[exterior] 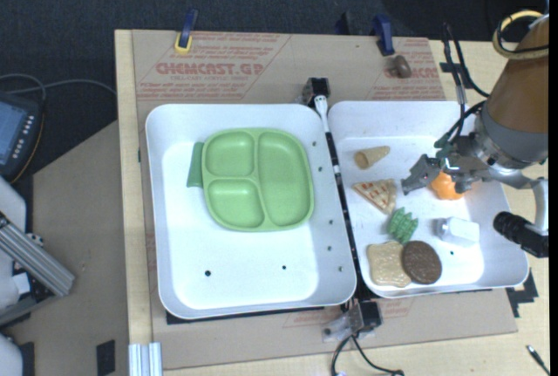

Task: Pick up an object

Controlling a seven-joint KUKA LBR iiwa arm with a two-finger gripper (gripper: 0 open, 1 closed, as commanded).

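Robot arm (523, 95), grey with an orange band, reaches in from the right over the right bin (375, 117). Its gripper (440, 174) hangs low over the bin's middle right. A dark finger (417, 175) points left, and more dark parts sit just above an orange object (445, 186), a small round fruit-like piece. The orange object lies touching or just under the gripper; I cannot tell whether it sits between the fingers, nor how far apart the jaws stand, since the wrist hides them.

Other things in the right bin: a tan cone (371, 157) near the top left, a waffle slice (377, 193) below it, a green piece (402, 224) near the centre, a toast slice (386, 264) and a brown disc (421, 262) side by side at the bottom, the disc overlapping the toast, and a white block (458, 230) to the right. The left bin (174, 261) holds a green divided plate (258, 179).

The orange object is the likely target. To do this step well, I judge the fingers should straddle it squarely before closing, since a round piece may roll or squirt out sideways. The white block is near, so the descent should stay centred. Lift straight up, slowly, then check the hold
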